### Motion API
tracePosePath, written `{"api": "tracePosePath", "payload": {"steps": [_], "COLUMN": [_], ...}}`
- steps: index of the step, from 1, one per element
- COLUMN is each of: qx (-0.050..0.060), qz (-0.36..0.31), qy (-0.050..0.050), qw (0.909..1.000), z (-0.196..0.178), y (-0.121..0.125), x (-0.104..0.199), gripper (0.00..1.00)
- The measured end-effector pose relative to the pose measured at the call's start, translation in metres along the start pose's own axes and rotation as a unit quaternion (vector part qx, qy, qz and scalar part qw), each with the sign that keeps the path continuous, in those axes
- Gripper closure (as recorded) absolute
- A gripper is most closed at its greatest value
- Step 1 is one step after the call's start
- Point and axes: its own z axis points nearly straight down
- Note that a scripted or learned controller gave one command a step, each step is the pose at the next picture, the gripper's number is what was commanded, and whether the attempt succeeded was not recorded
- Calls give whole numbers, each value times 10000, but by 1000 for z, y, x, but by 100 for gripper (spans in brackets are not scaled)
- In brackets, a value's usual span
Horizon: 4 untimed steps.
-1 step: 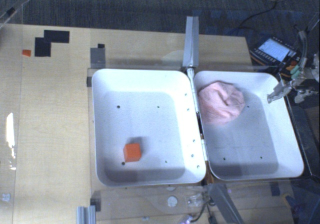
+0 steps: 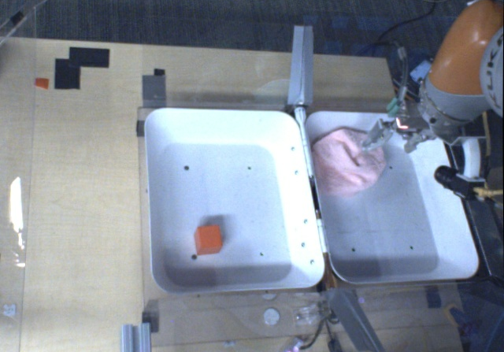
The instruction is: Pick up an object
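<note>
- Camera view: I see the gripper [image 2: 383, 138] low over the right bin [image 2: 409, 264], at the right edge of the pink cloth [image 2: 344, 161] in its far-left corner.
- I cannot tell its state or whether it has hold of anything.
- The cloth lies just left of it, against the divider; open floor nearer.
- An orange block [image 2: 209, 239] sits in the left bin [image 2: 228, 138].

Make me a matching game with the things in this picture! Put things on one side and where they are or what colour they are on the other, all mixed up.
Things:
1. block
2. soft lump
3. tool
4. band on the arm

Clues:
A. pink, in the right bin
B. orange, in the left bin
C. at the pink lump's upper right edge
D. orange, at the picture's right

Pairs: 1-B, 2-A, 3-C, 4-D
</note>
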Motion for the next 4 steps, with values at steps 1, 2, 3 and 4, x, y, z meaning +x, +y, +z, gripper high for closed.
{"api": "tracePosePath", "payload": {"steps": [1,2,3,4], "qx": [-31,-67,-68,-79], "qz": [100,-492,-410,-693], "qy": [-3,-14,-15,-23], "qw": [9999,9988,9991,9976], "z": [95,101,101,100], "y": [7,-20,-18,-32], "x": [27,9,38,42], "gripper": [0,0,0,0]}}
